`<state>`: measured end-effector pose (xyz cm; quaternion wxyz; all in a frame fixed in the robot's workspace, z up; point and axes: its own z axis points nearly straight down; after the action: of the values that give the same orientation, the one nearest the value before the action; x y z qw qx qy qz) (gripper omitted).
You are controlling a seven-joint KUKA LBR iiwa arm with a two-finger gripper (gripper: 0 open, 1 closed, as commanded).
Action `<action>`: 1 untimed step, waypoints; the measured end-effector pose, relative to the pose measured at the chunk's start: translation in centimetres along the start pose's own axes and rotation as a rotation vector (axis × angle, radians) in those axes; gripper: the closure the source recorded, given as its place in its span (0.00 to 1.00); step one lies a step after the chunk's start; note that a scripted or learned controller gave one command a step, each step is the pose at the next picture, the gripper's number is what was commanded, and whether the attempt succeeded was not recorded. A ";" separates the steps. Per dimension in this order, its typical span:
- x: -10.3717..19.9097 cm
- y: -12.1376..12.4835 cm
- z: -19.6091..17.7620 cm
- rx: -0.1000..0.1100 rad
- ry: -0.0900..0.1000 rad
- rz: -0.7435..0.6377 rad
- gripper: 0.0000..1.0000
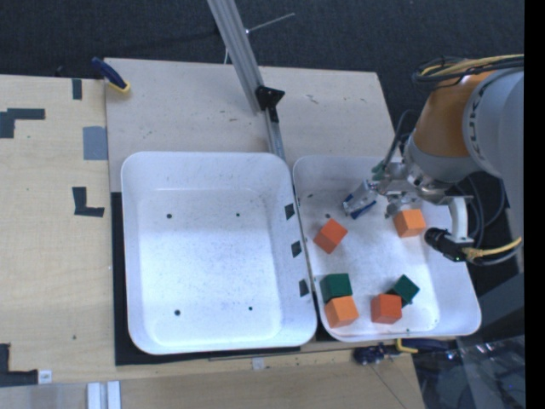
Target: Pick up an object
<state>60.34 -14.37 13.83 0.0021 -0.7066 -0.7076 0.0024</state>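
Note:
In the right bin (443, 313) lie several small blocks. An orange cube (330, 234) sits near the bin's left side, and a second orange cube (410, 221) lies by the right wall. Toward the front, a green block (336, 285) touches an orange block (342, 310). Close by, a red-orange cube (386, 308) sits beside a dark green block (405, 288). My gripper (381, 196) hangs low over the back of this bin, just left of and above the second orange cube. A blue and silver part (359, 203) juts from it to the left.
The left bin (136, 228) stands beside the right one, sharing a middle rim. A slanted metal post (243, 49) rises behind the bins. Cables (477, 250) loop off the wrist at the right bin's right edge.

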 end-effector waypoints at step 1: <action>0.1 0.1 -1.3 -0.004 0.000 -0.002 1.00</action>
<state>60.48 -14.28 15.12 0.0008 -0.7058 -0.7084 0.0009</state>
